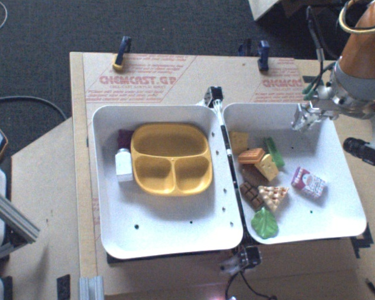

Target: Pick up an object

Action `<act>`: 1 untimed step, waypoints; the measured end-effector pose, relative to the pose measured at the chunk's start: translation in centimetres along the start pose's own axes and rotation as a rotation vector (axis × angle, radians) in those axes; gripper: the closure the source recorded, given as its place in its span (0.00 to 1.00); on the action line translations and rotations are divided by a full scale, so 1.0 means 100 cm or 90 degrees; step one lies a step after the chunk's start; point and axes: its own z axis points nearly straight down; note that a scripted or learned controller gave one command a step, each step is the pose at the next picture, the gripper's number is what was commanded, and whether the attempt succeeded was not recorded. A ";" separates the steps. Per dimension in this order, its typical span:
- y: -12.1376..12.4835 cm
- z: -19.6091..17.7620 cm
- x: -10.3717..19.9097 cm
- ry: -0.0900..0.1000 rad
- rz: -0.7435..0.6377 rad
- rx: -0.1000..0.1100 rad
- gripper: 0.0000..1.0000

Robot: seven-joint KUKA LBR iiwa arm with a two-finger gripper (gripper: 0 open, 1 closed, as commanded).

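My gripper [302, 118] hangs over the far right part of the right bin [337, 220], above bare bin floor. It stands apart from the toys, and nothing shows between its fingers. The right bin holds several toy foods: a tan block [239, 142], an orange-brown sandwich piece [251, 156], a green stick [274, 152], a yellow cheese wedge [268, 167], a brown chocolate bar [252, 194], a pizza slice [272, 195], a green leaf [264, 223] and a pink-and-white packet [308, 183].
The left bin [112, 230] carries a yellow divided plate [172, 158], with a small white bottle [124, 165] and a dark red item [125, 137] at the plate's left. Blue clamps [263, 55] grip the board's far edge. The arm's orange band [362, 24] rises at the right.
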 end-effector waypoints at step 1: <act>-0.022 0.003 0.037 -0.001 0.001 0.001 1.00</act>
